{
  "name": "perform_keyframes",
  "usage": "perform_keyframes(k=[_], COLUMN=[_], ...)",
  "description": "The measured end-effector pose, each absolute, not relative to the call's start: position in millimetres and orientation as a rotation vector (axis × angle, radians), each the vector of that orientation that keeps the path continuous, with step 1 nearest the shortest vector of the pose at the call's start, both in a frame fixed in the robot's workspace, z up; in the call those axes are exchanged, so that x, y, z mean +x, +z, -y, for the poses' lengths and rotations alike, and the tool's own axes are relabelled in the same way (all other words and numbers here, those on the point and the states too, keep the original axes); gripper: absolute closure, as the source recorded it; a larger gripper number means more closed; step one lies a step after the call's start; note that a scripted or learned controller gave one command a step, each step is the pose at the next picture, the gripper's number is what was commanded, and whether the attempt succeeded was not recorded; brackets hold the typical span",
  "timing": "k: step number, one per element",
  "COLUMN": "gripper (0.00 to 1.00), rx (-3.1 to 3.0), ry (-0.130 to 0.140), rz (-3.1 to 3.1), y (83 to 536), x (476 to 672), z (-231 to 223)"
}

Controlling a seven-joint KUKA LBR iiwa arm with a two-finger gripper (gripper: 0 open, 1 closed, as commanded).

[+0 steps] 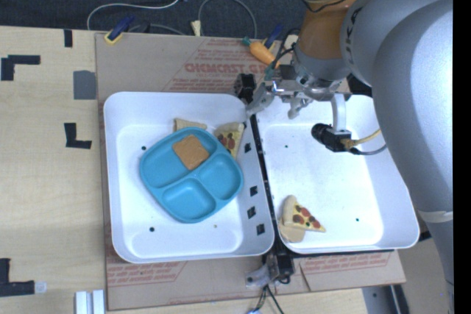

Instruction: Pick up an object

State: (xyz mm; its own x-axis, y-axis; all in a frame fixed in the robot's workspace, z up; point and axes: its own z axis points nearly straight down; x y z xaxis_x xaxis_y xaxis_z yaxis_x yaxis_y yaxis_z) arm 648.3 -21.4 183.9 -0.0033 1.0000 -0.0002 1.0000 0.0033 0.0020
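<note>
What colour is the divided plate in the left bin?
Light blue plate, seen in the camera view.

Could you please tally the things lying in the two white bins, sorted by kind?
Blue divided plate: 1
Brown toast square on the plate: 1
Pizza slices: 2, one beside the plate, one in the right bin
Pale wedge behind the plate, kind unclear: 1
Total: 5
</note>
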Motion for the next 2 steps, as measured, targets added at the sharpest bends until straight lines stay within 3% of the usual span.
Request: perform_keyframes(k=[1,2], gripper=[0.00,0.00], rx=[2.225,2.221], ry=[-0.007,0.001], rz=[-2.222,-2.217], y=[184.0,214.8], x=[582.9,615.2], z=[25.2,82.0])
